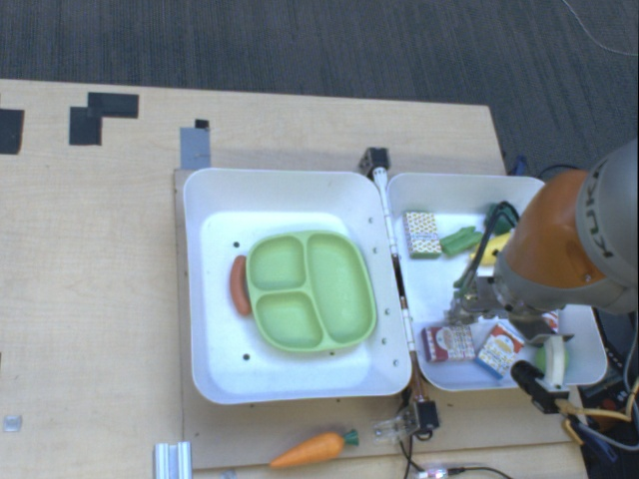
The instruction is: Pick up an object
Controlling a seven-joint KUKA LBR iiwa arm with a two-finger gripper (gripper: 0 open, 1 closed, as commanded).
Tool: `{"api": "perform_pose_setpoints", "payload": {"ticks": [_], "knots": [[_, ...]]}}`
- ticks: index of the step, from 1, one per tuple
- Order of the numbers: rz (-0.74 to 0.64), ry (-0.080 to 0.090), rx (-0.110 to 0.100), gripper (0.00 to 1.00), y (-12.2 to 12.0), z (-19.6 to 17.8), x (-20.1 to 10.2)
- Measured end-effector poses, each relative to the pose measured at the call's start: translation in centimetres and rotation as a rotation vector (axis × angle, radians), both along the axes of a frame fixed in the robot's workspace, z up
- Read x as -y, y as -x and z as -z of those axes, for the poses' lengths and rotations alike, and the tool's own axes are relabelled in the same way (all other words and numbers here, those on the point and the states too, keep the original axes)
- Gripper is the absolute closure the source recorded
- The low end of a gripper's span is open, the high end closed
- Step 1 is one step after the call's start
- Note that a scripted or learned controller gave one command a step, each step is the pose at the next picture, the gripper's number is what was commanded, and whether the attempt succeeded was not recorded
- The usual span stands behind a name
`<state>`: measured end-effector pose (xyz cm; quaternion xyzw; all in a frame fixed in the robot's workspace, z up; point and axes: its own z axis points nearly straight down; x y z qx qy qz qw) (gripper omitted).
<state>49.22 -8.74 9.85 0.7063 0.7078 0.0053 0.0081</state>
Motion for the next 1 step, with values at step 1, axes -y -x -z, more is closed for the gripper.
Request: {"api": "perform_pose_setpoints", "payload": {"ticks": [1], "knots": [[0.000, 0.000, 0.000, 0.00, 0.01, 0.01, 0.00]]}}
